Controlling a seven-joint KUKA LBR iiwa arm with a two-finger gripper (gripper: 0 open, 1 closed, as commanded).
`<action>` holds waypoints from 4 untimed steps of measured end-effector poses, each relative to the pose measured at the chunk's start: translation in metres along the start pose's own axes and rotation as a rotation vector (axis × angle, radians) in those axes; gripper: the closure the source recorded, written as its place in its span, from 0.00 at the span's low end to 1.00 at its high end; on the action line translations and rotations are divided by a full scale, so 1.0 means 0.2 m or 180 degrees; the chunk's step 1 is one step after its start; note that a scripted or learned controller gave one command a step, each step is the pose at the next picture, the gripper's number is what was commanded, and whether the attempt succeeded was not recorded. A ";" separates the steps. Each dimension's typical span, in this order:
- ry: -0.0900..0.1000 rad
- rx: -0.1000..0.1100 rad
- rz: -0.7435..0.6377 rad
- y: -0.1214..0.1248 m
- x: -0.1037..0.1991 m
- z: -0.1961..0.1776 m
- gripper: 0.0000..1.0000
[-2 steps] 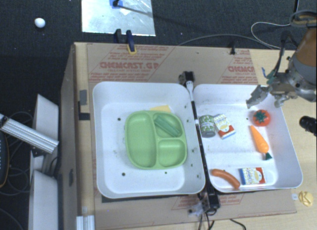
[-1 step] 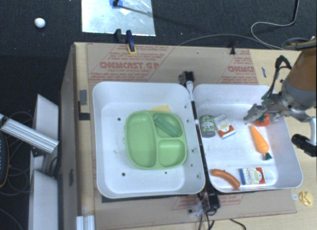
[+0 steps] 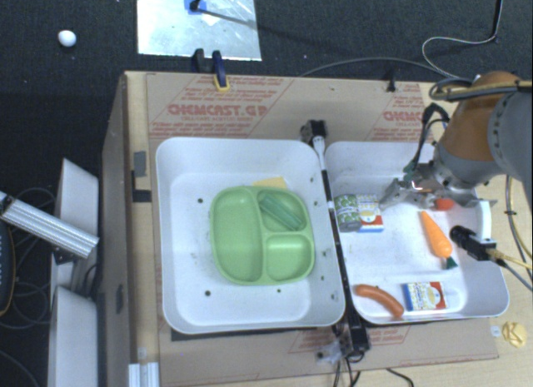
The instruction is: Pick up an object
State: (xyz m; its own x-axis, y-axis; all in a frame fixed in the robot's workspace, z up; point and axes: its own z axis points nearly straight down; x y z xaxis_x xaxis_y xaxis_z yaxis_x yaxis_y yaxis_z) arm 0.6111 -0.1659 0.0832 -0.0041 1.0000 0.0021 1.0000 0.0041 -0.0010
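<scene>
- The gripper (image 3: 405, 187) hangs over the upper middle of the right bin (image 3: 366, 157), its fingers (image 3: 391, 193) spread apart and grasping nothing — open metal tips point down and to the left.
- Nearest to it lies a small green-and-white box (image 3: 359, 212), just beside the fingertips and close against the bin's left wall; this looks like the likeliest target.
- Other candidates in the same bin: a carrot (image 3: 436, 235) lying just below the wrist, a sausage (image 3: 379, 299) near the front edge, and a second small carton (image 3: 425, 295) right next to it.
- The left bin (image 3: 175, 210) holds a green divided tray (image 3: 260, 235) with a yellow item (image 3: 270, 183) peeking out behind it; these sit well apart from the arm and seem a poor choice from here.
- To do the step well, I would centre the fingers over the box so that they straddle its narrower side, not a corner — an off-centre close is likely to push it away.
- The box lies flat and looks low, so the descent probably has to go nearly to the bin floor before closing.
- The wall at the box's left may crowd one finger; turning the wrist so the fingers close along the wall's direction would likely avoid a jam.
- A straight lift after closing should show whether the grip holds.
</scene>
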 end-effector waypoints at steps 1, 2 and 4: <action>-0.0009 -0.0016 -0.0004 0.29 -0.12 -0.01 0.00; 0.0000 -0.0006 0.0002 0.29 -0.20 -0.01 0.00; -0.0014 -0.0022 0.0005 0.12 -0.21 -0.07 1.00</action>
State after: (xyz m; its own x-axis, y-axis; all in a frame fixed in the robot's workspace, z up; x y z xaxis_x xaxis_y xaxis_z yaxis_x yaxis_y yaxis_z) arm 0.6359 -0.2070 0.0965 -0.0026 1.0000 -0.0022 1.0000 0.0026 0.0060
